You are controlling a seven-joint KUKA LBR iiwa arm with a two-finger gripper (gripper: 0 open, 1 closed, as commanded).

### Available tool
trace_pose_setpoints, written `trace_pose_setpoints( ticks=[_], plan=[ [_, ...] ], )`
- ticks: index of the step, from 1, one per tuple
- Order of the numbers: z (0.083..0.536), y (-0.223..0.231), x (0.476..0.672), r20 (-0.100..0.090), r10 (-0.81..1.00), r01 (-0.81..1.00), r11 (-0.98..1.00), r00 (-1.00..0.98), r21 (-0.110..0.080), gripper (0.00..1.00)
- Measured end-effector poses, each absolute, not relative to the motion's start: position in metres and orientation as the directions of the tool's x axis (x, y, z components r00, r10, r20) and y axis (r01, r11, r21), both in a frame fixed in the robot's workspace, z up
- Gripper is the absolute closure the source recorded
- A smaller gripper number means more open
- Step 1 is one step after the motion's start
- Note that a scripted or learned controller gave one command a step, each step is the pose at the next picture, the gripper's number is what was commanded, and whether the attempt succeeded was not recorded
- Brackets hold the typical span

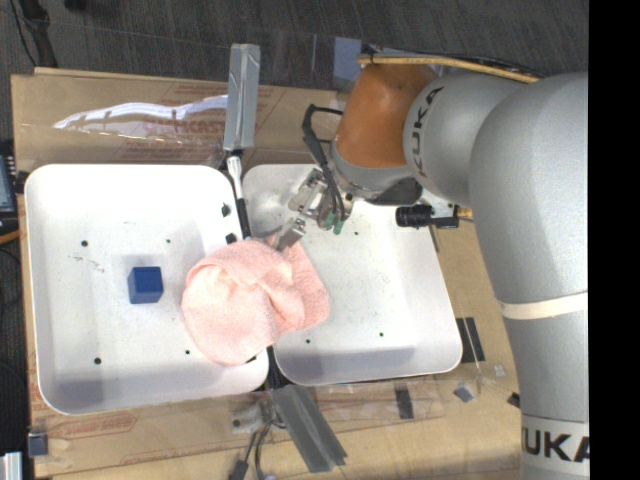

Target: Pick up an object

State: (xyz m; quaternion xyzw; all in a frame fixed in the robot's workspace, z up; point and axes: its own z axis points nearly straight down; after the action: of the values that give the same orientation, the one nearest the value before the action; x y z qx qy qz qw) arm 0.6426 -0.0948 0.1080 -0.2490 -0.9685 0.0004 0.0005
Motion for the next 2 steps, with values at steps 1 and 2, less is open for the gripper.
trace_pose_setpoints(
  ticks=[1, 2],
  plan=[
    [0.0895, -0.0951, 0.6046, 0.004, 0.336, 0.336, 0.942, -0.942, -0.001, 0.00],
    [0.0980, -0.0951, 0.6057, 0.006, 0.333, 0.333, 0.943, -0.943, -0.001, 1.00]
  ],
)
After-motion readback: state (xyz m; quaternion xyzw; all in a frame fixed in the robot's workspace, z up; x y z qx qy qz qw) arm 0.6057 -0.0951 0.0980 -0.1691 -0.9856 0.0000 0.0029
